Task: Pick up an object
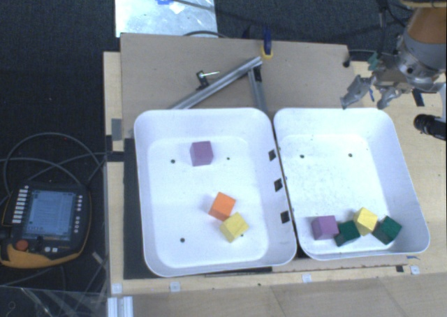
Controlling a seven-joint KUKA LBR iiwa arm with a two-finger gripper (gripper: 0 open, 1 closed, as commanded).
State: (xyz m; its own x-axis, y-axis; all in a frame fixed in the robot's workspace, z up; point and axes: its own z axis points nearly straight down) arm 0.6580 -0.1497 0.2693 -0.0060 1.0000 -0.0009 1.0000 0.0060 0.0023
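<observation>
Progress: nothing is picked yet; the whole reach, descent, grasp and lift look to be left.
Gripper: the gripper [368,93] hangs at about 1 o'clock in the camera view, over the far rim of the right bin [401,148], apart from every block.
Jaws: the two fingers stand spread, with nothing between them.
Right bin contents: a purple cube [324,227], two dark green blocks [346,232] [387,228] and a yellow cube [364,220] sit bunched at about 5 o'clock, some touching.
Left bin contents: in the left bin [150,190] a second purple cube [201,153] sits alone near centre; an orange cube [222,205] and another yellow cube [234,227] sit touching at about 6 o'clock.
Materials: the blocks look like matt painted wood or foam with hard edges; the bins are smooth, shallow white trays with rounded corners.
Likely target: cannot tell; the bunched blocks look harder to grip than the lone purple one.
</observation>
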